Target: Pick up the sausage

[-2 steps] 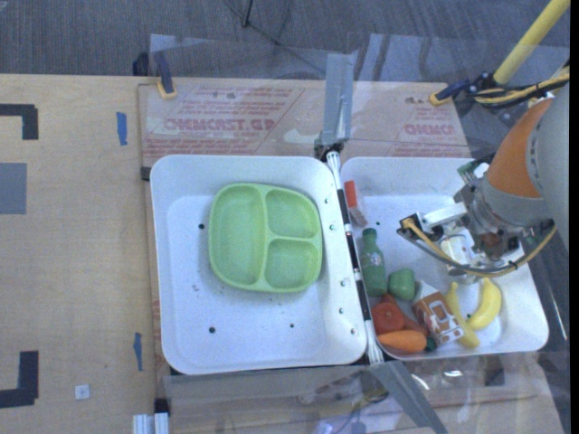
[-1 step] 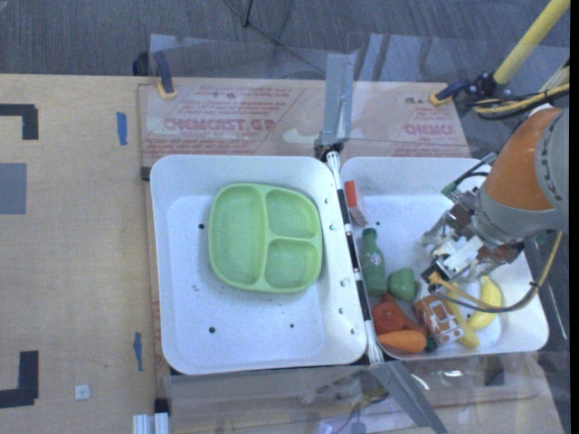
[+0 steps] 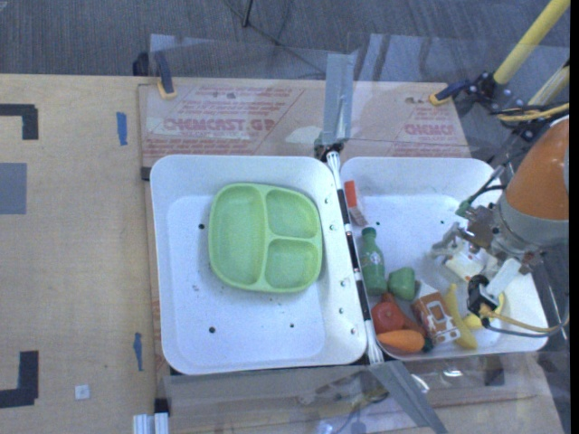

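Arm reaching low into the right bin (image 3: 425,172).
A plate (image 3: 265,238) sits in the left bin (image 3: 181,333), with room around it. The sausage (image 3: 352,202) lies along the right bin's left wall. The gripper (image 3: 470,262) hangs well right of it; I cannot tell its grip. The board (image 3: 226,125) behind reads "CHEMCAST".

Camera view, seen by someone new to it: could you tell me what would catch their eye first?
Most likely the lime-green divided plate, lying alone in the left bin. Next, the bright huddle of toy food along the right bin's near edge: a green bottle, a green pepper, a red tomato and an orange carrot. The arm's orange band stands out at the right, above the gripper.
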Tool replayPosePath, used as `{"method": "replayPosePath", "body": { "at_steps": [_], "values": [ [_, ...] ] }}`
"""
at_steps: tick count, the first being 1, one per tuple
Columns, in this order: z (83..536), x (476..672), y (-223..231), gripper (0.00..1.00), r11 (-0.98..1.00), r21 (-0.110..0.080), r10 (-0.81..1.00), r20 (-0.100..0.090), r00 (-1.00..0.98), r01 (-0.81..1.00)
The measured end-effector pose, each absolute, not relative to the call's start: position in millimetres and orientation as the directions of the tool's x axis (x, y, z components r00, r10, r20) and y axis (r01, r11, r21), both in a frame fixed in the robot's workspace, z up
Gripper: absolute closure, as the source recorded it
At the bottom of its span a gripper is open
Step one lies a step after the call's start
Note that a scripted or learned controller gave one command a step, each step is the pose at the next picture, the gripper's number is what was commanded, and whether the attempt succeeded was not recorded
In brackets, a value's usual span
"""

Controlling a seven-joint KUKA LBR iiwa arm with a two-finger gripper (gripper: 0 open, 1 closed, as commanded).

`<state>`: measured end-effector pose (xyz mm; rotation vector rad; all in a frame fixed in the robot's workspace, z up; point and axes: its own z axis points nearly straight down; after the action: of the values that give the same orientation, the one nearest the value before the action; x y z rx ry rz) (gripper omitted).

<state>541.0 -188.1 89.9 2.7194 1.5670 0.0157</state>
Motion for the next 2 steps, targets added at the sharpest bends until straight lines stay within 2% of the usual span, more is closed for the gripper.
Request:
{"method": "replayPosePath", "body": {
  "at_steps": [1, 2],
  "values": [
    [90.1, 521.3, -197.9, 0.00, -0.695, -0.003, 0.719, 0.018, 0.695, 0.719],
    [89.2, 548.8, -211.7, 0.00, -0.978, -0.005, 0.209, 0.011, 0.978, 0.210]
  ]
}}
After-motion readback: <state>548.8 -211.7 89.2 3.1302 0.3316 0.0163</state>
